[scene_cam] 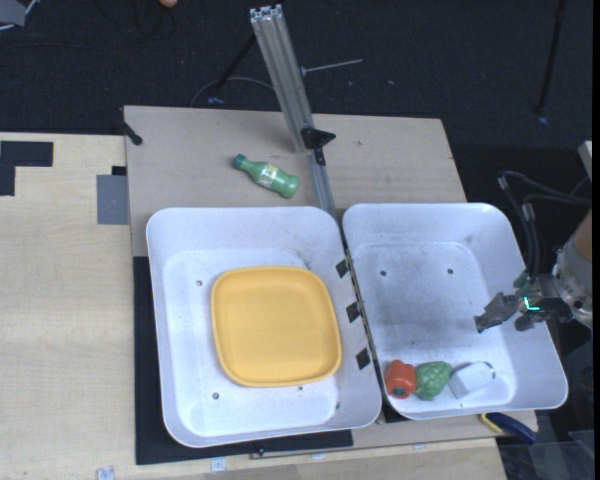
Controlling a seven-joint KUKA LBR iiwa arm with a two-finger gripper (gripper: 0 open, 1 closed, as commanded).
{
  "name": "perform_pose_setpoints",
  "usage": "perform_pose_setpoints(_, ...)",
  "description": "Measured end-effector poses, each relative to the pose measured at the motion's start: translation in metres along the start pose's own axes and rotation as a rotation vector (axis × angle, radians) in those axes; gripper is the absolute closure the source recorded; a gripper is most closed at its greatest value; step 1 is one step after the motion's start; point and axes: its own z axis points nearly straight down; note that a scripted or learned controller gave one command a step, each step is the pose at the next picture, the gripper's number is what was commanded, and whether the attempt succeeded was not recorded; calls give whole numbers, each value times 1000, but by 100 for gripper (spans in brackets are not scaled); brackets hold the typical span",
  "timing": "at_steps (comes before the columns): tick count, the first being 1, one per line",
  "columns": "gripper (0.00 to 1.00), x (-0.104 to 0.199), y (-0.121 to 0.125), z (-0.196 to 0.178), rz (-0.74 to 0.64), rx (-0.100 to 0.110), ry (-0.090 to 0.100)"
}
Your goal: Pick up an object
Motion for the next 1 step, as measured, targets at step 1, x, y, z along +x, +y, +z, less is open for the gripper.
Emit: perform_pose_setpoints(1, 0, 0, 0, 0, 0, 0, 0)
